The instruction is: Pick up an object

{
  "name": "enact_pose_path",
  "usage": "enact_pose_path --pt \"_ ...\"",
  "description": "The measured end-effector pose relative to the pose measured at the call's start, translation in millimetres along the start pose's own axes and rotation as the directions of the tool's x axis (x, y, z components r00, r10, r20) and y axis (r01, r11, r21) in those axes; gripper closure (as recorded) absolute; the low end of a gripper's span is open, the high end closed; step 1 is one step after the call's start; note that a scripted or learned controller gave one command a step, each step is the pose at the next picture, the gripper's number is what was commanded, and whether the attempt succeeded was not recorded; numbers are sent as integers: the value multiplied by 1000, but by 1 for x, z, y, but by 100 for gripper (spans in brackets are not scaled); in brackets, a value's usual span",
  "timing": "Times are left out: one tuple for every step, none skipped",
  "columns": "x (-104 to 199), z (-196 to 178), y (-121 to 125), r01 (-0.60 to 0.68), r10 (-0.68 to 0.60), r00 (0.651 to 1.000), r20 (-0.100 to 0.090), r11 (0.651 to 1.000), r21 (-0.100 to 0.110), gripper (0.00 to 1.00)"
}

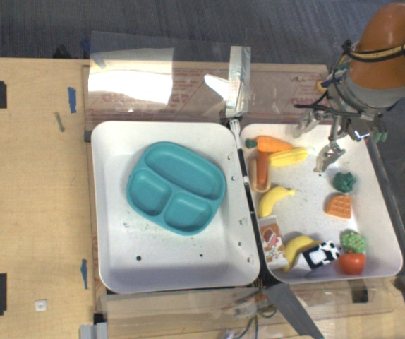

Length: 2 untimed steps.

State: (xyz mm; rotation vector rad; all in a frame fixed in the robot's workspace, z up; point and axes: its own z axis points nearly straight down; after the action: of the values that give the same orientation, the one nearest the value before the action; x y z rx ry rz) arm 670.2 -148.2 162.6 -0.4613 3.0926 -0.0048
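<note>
Nearest the camera, along the right bin's [382, 189] front edge, a tomato [351, 263], a black-and-white toy [320, 254] and a banana [298, 246] are seen untouched. Nothing has been lifted. The gripper [327, 147] is poised over the bin's back edge, fingers spread apart, nothing held; descent, grasp and lift remain.

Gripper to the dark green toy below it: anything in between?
Nothing: in the camera view, bare white bin floor separates the gripper from the dark green toy, which sits just below and right of it.
</note>
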Motion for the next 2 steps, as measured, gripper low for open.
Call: enact_pose_path --pt "49 66 3 -92 92 996 -4 996 -1 0" --pt "35 72 69 -173 173 985 -3 985 -1 0"
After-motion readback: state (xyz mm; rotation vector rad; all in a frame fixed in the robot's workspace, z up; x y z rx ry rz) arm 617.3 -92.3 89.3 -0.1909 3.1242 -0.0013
